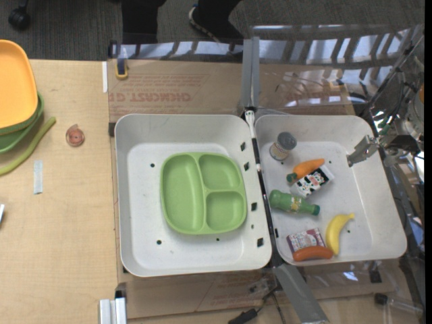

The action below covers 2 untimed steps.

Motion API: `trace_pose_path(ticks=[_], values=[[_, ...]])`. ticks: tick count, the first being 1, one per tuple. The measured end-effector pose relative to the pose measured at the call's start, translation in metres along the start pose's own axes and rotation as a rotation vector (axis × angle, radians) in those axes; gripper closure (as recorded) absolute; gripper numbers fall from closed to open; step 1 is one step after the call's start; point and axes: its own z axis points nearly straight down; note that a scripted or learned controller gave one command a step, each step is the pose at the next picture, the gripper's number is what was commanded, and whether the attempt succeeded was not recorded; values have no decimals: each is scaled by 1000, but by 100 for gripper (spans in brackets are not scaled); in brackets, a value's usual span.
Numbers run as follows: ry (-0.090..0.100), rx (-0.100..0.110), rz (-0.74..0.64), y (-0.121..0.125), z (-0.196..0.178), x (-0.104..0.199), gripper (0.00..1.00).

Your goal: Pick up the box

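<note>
Worktop (61, 248), pale wood, carrying two shallow white bins side by side on a cardboard sheet (175, 93). Left bin (135, 248): one green divided plate (204, 193) of three compartments, lying flat near the middle. Right bin (385, 208): a small grey-capped jar (283, 146) at 11 o'clock of the bin floor; an orange carrot (307, 168) just below it toward the centre, lying aslant; the box (314, 181), small, black and white with printed faces, at the bin's centre, touching or just beside the carrot's lower edge; a green bottle (294, 203) on its side at 8 o'clock of the box, close beside it; a yellow banana (337, 231) at 5 o'clock of the box, apart from it; a pink and white packet (305, 239) at 6 o'clock of the bin, with a red-orange sausage-shaped item (312, 253) lying against its lower edge. Gripper (359, 152), grey metal, at the bin's 2 o'clock side near the right wall, well apart from the box; whether the jaws are spread or pressed together cannot be told. Off the bins, on the worktop at 9 to 10 o'clock: a yellow plate (15, 83) stacked upon green ones (20, 144), a small pink round item (75, 136), a short pale strip (38, 178).
</note>
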Motion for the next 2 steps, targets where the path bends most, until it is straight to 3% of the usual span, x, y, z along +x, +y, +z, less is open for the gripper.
trace_pose_path(ticks=[1,2], values=[[-5,-27,-55,18,129,36,0],[-9,-31,-52,19,118,34,100]])
